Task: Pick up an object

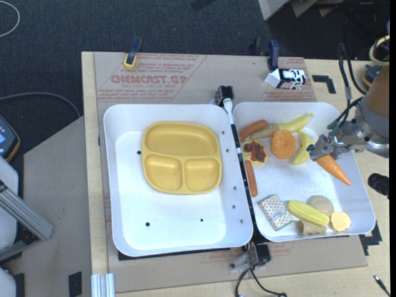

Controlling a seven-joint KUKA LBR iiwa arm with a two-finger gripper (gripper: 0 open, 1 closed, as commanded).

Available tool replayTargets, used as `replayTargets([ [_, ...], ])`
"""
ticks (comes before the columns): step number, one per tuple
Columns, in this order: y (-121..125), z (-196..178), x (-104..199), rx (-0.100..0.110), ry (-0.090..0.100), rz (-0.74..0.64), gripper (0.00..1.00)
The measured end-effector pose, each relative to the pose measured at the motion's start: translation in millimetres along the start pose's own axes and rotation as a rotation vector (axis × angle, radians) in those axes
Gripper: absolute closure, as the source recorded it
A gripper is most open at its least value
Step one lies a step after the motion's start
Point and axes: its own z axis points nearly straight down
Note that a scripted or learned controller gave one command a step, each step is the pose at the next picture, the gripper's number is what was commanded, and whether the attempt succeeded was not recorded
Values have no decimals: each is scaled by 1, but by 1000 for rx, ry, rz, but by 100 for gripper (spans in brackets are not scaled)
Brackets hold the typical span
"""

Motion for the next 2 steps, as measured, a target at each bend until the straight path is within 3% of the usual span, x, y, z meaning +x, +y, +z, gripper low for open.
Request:
replayTargets([
  [1,1,-24,0,1,1,-1,100],
  [2,29,-32,54,2,3,-8,100],
])
